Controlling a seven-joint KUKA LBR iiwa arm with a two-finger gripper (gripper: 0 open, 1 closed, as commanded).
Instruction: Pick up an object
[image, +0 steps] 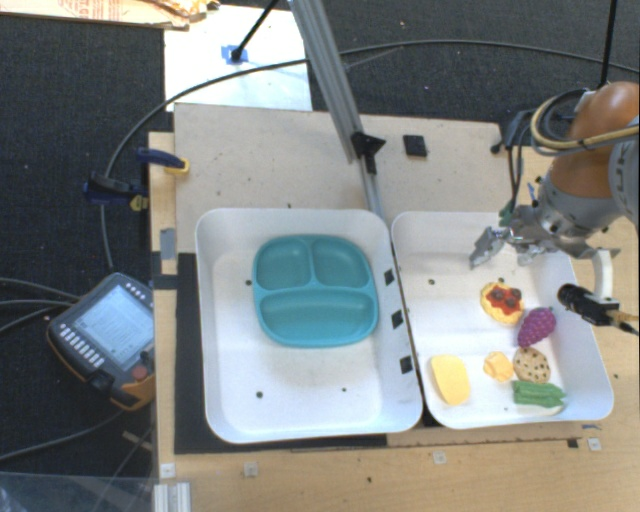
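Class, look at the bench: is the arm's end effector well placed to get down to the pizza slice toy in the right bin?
Probably yes. The end effector hangs over the right bin, and bare bin floor lies between it and the pizza slice toy. The purple grapes crowd its lower right side.
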